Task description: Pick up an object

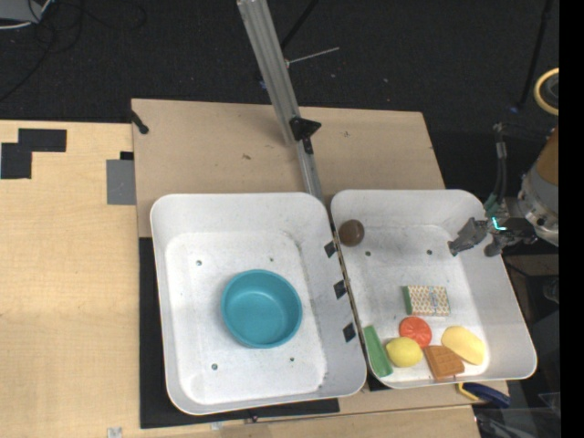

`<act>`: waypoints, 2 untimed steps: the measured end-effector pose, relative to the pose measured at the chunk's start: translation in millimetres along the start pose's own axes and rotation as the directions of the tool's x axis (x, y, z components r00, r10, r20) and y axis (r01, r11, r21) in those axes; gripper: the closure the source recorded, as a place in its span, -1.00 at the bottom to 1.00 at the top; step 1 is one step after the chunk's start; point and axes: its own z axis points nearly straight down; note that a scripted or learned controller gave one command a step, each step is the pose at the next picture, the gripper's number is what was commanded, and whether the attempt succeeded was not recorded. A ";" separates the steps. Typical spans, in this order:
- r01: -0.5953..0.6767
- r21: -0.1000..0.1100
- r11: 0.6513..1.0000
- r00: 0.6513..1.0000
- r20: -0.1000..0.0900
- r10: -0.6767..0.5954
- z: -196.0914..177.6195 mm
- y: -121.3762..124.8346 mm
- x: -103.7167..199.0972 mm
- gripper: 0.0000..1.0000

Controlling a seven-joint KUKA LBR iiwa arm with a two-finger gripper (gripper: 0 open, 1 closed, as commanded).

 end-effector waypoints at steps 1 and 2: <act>0.000 0.000 1.000 1.000 0.000 0.000 0.1 0.0 0.0 -1.00; 0.001 0.005 1.000 1.000 -0.001 -0.001 59.4 -7.8 4.8 -1.00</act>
